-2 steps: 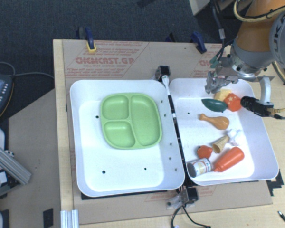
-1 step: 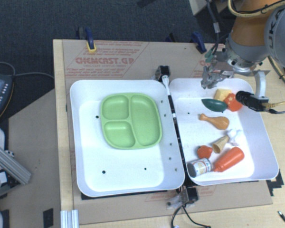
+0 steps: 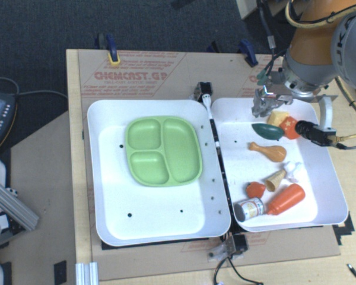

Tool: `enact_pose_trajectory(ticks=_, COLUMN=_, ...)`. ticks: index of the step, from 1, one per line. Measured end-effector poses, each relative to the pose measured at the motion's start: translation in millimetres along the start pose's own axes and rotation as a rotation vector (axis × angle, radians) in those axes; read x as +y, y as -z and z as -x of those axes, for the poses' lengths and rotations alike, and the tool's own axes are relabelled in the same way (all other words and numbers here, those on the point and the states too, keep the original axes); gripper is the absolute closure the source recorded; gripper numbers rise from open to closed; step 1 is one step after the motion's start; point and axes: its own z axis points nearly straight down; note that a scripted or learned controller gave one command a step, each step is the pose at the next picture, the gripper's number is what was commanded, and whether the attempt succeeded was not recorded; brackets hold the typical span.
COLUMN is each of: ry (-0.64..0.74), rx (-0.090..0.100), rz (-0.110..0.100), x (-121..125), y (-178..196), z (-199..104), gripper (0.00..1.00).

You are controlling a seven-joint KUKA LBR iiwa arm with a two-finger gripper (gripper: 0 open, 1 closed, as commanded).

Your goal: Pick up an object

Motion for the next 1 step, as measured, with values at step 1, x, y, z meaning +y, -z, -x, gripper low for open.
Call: enact_pose_trajectory(ticks=1, ry=0.0, rx=0.0, rz=0.002, x=-6.3, y=6.4, z=9.7, gripper=1.0)
